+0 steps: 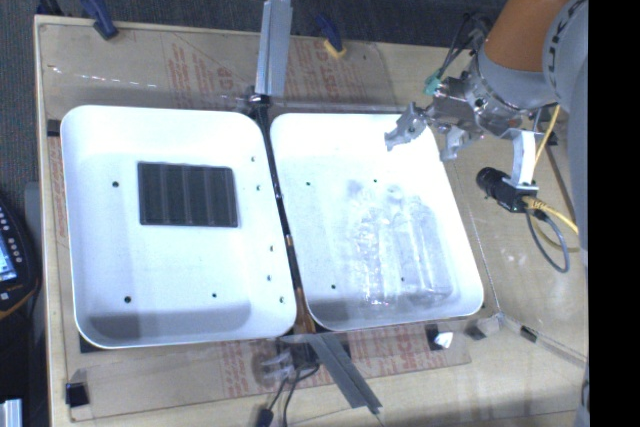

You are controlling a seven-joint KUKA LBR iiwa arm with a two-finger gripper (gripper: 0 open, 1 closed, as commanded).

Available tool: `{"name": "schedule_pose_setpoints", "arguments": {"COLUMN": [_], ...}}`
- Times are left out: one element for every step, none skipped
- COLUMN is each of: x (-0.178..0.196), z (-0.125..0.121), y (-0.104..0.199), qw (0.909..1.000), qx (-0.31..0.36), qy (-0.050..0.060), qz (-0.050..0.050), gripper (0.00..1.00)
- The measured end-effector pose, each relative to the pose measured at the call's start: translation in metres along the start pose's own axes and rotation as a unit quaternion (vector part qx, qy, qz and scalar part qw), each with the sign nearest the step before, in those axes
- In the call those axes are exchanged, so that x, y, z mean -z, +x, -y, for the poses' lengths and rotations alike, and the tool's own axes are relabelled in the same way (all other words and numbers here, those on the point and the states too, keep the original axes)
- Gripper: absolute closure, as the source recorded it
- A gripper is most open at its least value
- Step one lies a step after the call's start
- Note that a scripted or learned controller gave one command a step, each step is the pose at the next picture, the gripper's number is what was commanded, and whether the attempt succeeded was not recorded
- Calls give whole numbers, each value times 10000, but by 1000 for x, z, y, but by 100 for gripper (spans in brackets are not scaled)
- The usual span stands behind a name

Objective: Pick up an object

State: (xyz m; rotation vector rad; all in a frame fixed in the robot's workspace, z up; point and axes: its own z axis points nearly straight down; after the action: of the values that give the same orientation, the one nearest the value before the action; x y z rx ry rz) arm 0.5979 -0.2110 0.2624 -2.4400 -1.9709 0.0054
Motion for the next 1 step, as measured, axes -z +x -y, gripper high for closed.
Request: {"name": "schedule_pose_setpoints", "arguments": {"x": [9], "z": [0], "y": [1], "qw": [10000], "qx": [37], "qy": [18], "qz": [-3], "gripper": [100]}}
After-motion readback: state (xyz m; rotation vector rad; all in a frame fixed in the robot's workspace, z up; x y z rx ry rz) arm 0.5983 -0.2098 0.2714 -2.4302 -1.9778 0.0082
